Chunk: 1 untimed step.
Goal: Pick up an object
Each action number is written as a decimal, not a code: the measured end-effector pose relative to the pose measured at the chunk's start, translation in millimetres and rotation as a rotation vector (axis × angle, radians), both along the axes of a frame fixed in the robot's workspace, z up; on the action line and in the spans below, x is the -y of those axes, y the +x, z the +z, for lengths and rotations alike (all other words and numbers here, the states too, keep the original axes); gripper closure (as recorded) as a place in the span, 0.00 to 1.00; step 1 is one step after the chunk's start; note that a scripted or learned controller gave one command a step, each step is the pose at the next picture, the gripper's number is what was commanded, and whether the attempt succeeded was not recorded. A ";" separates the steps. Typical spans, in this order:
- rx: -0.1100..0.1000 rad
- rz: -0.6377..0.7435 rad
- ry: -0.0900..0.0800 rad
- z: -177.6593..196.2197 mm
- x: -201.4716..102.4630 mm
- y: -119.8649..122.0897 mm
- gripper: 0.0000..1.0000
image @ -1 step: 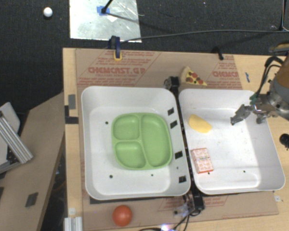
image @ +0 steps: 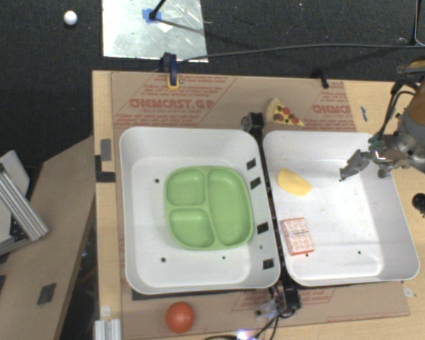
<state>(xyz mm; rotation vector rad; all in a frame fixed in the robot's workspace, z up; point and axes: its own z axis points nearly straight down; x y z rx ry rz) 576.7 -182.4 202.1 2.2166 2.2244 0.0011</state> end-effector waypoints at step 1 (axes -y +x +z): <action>-0.003 0.000 0.001 -60.0 -7.5 -0.3 0.00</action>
